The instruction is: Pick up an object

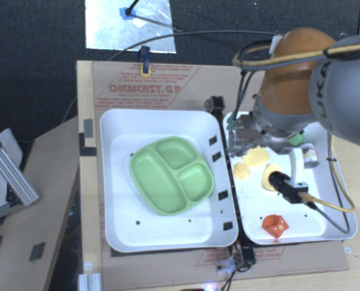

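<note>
White plastic bins sit side by side on a cardboard-covered bench. The left bin (pixel 116 162) holds a pale green divided tray (pixel 170 174), lying flat near the bin's middle. The right bin (pixel 313 226) holds several small items: a pale yellow block (pixel 257 157) and a small yellow piece (pixel 241 171) near its left wall, a rounder yellow piece (pixel 268 177) partly behind a black cable fitting, a red object (pixel 275 225) close to its front edge, and a small white-and-grey item (pixel 309 155) toward its right side.

The grey arm with its orange band hangs over the back of the right bin. The gripper (pixel 243 139) is low near the bin's back-left corner, just beside the yellow block; whether it is released or clenched cannot be told.

Nothing appears lifted. By this view, the pick looks not yet done: every object lies on a bin floor.
</note>
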You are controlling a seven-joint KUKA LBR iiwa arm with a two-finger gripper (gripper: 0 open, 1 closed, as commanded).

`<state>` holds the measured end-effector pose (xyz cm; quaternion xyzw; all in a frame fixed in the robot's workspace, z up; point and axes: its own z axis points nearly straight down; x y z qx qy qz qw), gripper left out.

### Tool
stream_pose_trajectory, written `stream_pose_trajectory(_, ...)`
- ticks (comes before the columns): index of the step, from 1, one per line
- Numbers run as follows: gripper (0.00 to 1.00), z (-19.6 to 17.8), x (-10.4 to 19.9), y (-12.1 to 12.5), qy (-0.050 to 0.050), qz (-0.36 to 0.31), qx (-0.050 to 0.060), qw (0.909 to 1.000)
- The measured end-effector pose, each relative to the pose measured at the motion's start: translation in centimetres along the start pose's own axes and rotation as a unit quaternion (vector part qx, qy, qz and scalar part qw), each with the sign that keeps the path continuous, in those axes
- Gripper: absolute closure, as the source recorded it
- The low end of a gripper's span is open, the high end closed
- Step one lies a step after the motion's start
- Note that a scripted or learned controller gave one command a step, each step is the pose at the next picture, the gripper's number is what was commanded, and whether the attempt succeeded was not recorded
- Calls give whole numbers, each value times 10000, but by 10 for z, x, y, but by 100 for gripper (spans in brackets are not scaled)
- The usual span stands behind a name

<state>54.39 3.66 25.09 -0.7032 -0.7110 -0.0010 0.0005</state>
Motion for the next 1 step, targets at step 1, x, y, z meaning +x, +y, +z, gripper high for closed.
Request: stream_pose_trajectory(1, 100, 6, 42, -9, 0, 7, -2, 10000)
